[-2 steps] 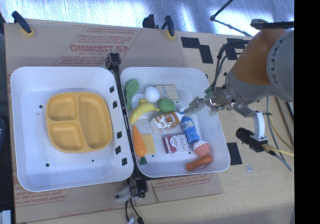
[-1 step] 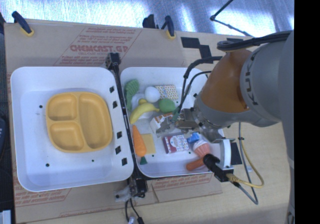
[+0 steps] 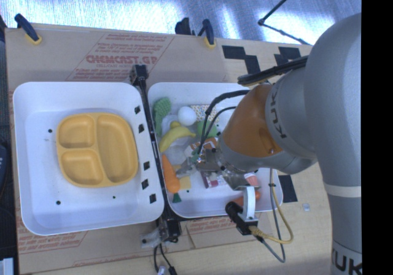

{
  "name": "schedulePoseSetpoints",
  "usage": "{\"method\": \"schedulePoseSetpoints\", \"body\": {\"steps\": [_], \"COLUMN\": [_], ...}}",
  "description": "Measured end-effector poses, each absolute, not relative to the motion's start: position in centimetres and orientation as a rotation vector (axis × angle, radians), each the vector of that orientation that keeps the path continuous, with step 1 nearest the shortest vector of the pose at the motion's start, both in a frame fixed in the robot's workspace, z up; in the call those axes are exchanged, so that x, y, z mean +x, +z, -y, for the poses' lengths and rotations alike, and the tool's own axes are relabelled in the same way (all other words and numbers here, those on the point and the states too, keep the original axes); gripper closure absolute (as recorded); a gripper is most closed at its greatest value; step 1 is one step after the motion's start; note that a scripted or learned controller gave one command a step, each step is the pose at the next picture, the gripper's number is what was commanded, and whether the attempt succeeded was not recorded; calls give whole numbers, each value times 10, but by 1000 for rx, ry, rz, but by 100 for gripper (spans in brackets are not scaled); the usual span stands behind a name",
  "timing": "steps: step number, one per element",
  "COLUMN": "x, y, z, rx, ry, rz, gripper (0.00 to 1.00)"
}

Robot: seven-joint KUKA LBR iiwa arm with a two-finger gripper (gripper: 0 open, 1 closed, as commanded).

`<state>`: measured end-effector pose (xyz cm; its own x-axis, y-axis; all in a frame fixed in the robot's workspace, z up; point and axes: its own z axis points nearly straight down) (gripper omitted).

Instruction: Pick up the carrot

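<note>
The carrot (image 3: 168,173) is a slim orange piece lying along the left wall of the right bin (image 3: 184,209), near its front corner, with a small green bit at its near end. My gripper (image 3: 202,168) hangs low over the middle of that bin, just right of the carrot, under the orange wrist band. The wrist and cables cover much of the gripper, and whether it touches the carrot is unclear.
A yellow banana (image 3: 175,136), a white egg (image 3: 186,114) and a green ridged item (image 3: 162,110) lie behind the carrot in the right bin. Red and orange pieces (image 3: 253,180) show under the wrist. The left bin (image 3: 31,206) holds a yellow divided plate (image 3: 97,148).
</note>
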<state>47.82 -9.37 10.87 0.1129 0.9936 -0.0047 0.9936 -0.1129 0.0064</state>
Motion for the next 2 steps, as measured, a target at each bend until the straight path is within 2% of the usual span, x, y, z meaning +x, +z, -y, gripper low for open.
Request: {"method": "schedulePoseSetpoints", "body": {"steps": [1,2], "x": [485,485], "y": [100,100], "z": [95,96], "rx": [2641,2641], "ry": [31,30], "rz": [-1670,-1669], "gripper": [0,0]}}
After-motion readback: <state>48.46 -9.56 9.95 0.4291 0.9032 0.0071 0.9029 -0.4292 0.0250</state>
